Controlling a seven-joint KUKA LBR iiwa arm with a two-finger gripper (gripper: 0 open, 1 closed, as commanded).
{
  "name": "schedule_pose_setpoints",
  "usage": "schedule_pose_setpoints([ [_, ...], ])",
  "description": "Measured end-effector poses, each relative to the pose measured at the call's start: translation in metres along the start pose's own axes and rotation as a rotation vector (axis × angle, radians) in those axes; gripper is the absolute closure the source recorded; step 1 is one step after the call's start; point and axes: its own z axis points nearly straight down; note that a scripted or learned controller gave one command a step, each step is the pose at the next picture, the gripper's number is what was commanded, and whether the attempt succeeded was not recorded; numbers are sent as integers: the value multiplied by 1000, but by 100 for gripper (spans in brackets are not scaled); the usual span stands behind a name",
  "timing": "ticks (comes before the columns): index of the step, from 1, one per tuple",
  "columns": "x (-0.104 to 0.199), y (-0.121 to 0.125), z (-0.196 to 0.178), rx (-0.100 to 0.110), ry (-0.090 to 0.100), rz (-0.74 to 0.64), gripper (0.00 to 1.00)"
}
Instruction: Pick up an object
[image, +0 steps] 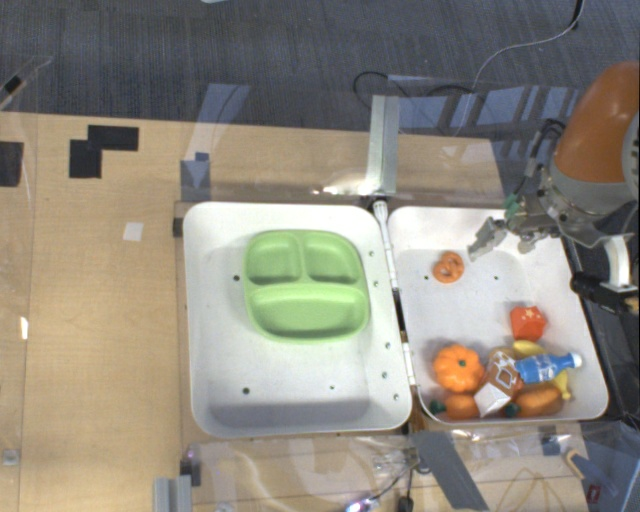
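Note:
My gripper (506, 238) hovers over the back of the right bin (590, 330), fingers spread open with nothing between them. A small orange pretzel (449, 267) lies just left of and below the gripper, apart from it. Further forward sit a red pepper (528, 322), an orange pumpkin (459, 368), a blue-capped bottle (546, 368) lying on its side over a yellow banana (524, 349), a small brown and white carton (497, 384), a brown bread roll (541, 401) and a small orange fruit (461, 405).
The left bin (215, 390) holds a green divided plate (304, 283). A metal divider rail (392, 290) runs between the bins. The arm's orange band (600, 120) rises at the right, above the right bin's far corner.

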Motion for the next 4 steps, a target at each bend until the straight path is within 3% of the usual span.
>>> schedule_pose_setpoints([
  [1,35,23,105,-8,-2,-52,0],
  [2,36,25,92,-16,-2,-54,100],
  [3,108,43,7,-4,1,-40,100],
  [4,79,26,9,0,1,107,100],
])
